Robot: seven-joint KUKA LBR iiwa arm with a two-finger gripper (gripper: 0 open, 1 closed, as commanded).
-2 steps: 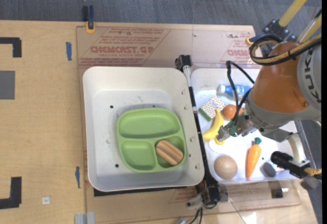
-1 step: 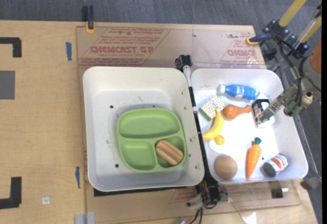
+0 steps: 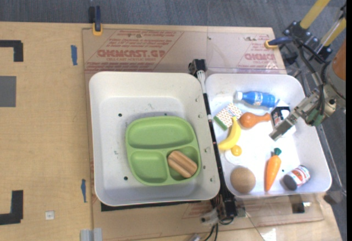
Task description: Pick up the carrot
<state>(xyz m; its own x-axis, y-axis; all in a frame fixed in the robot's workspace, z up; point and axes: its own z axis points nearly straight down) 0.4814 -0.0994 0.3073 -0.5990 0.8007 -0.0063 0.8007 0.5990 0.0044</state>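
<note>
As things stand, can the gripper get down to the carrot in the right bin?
Probably yes. The carrot lies exposed on the bin floor, with bare floor between it and the gripper above. The can and the brown ball sit close on either side, leaving limited room.

bench, 2 white bins

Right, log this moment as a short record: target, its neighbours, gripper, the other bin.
target: carrot, lying in the right bin, near its front, green top pointing away from the front rim
neighbours: brown ball to its left, small can to its right, banana further left
also in bin: blue bottle, orange pear-shaped toy
gripper: over the right bin, behind the carrot, not touching it
left bin: green tray with a hot dog in its front-right compartment
</note>
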